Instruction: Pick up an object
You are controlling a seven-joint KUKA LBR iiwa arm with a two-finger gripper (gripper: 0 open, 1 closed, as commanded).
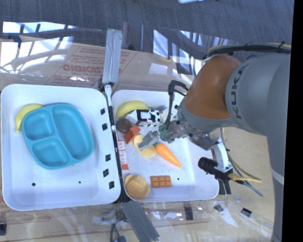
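Gripper [149, 139] is down in the right bin [201, 184], poised over the crowded toy food. Its fingers spread slightly; nothing visibly between them. Likely target: pale yellow piece [148, 152] just below, touching the carrot [168, 154]. Left bin [6, 186] keeps the blue tray [58, 134], well apart.

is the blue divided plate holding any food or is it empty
Empty. All three compartments of the blue divided plate show bare blue plastic. The yellow banana in the left bin lies beside the plate's upper left edge, partly tucked behind it, not in a compartment.
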